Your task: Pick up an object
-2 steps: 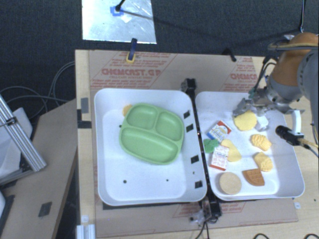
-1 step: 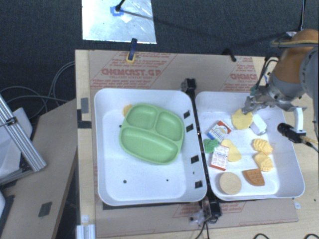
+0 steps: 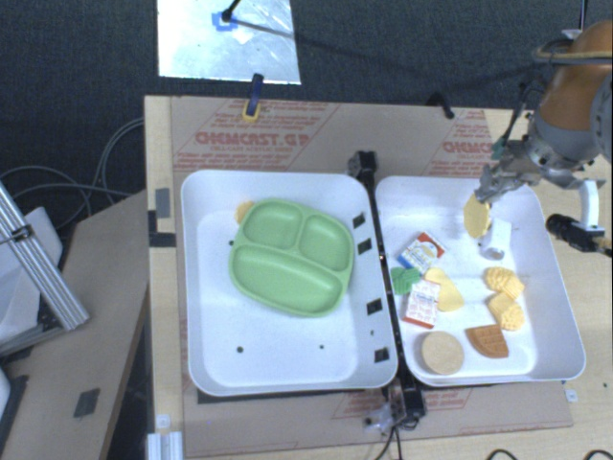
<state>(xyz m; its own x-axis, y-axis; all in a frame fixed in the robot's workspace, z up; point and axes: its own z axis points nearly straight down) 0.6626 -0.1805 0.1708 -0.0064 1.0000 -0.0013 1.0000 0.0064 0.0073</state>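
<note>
The grey arm with its orange band point(image 3: 575, 89) is reached in from 3 o'clock. A pale yellow oval piece point(image 3: 476, 218) is seen clamped in the gripper point(image 3: 484, 197) above the right white bin point(image 3: 551, 286), at its 12 o'clock end. "CHEMCAST GP" is printed on the brown bench sheet point(image 3: 251, 139).

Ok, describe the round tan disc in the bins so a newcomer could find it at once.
Start at the right-hand white bin, the one without the green tray. Go to its near edge, left of the middle: the disc lies there, below a red-and-white packet and beside a brown wedge. It is the only flat, plain, perfectly round piece.
</note>
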